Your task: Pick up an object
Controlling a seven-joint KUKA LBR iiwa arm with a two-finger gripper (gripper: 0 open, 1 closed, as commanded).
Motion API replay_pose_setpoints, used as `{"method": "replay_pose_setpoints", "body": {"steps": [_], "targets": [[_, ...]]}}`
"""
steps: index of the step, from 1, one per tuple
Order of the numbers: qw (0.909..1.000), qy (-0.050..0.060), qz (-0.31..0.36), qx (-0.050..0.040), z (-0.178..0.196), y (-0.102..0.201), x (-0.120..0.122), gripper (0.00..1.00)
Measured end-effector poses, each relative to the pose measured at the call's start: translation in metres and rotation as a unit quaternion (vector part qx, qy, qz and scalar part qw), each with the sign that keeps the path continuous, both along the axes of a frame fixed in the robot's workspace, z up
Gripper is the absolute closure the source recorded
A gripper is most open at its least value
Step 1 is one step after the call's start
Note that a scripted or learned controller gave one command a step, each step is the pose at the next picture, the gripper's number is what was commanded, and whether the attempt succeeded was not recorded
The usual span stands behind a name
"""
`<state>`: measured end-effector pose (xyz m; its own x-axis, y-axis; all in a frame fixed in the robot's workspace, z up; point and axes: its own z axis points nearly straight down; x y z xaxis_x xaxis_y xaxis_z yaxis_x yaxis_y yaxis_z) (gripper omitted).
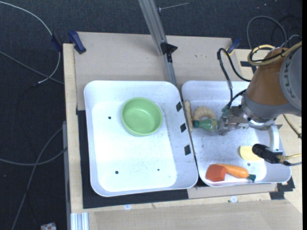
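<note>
The toy carrot lay below the gripper, whose fingers were too hard to see, and a green bowl sat far to its left.

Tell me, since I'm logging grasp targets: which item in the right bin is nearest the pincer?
The green item, lying against the tan ring by the bin's left wall, just left of the pincer. The carrot and yellow piece lie farther off.

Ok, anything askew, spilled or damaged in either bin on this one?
Nothing stands out. The green bowl sits upright in the left bin. In the right bin the carrot, a red piece and a yellow piece lie near the front, and the hand is low by a tan ring.
</note>
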<state>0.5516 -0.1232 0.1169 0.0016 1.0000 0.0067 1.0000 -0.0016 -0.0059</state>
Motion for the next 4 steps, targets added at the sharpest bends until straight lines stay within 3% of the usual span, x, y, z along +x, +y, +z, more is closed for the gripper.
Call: {"method": "replay_pose_setpoints", "body": {"steps": [1, 2, 3, 4], "targets": [[1.0, -0.008, 0.001, -0.0034, 0.067, 0.0, 0.003, 1.0], [1.0, -0.008, 0.001, -0.0032, 0.125, 0.0, 0.006, 1.0], [1.0, -0.006, 0.002, -0.0032, 0.15, 0.0, 0.007, 1.0], [1.0, -0.005, 0.004, -0.0029, 0.145, 0.045, 0.041, 1.0]]}}
